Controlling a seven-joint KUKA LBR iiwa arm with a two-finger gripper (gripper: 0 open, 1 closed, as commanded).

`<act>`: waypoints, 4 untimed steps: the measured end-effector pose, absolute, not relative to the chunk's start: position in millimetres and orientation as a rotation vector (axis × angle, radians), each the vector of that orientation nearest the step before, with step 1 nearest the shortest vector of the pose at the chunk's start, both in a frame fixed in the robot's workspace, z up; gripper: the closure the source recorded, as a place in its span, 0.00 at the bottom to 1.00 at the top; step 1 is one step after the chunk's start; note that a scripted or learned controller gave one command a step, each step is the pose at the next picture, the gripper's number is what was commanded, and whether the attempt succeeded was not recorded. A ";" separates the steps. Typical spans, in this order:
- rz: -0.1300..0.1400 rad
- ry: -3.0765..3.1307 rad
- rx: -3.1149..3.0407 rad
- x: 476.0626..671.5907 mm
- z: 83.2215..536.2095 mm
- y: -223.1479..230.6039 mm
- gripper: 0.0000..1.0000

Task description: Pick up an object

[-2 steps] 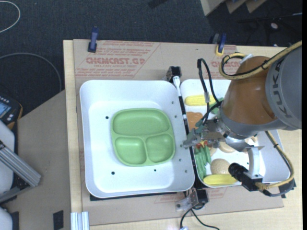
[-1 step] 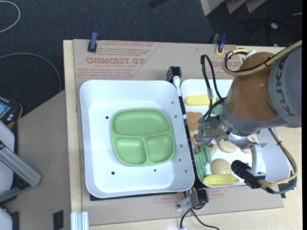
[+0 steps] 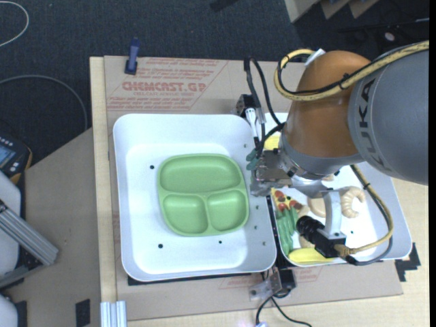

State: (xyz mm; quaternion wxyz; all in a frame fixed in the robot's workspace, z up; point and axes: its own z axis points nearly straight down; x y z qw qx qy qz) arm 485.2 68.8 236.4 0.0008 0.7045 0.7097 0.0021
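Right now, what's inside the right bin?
In the right bin I see a green item, a yellow piece near the front edge and a cream curved piece. The arm covers much of that bin, so anything under it is hidden.

Soft, even overhead light, bright across the bench. The white bin (image 3: 129, 182) beside the gripper (image 3: 264, 174), away from the arm, runs near blown-out, and the green tray (image 3: 202, 193) in it shows a faint sheen. A broad, soft highlight sits on the orange band (image 3: 320, 107) above the gripper. Shadow pools right under the gripper. The floor (image 3: 61, 19) beyond is dim. Focus is slightly soft throughout.
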 end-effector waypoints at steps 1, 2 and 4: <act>-0.007 2.221 2.227 510.6 181.5 45.8 1.00; 0.003 2.217 2.220 563.7 184.9 27.7 1.00; -0.005 2.220 2.226 520.3 214.2 49.7 1.00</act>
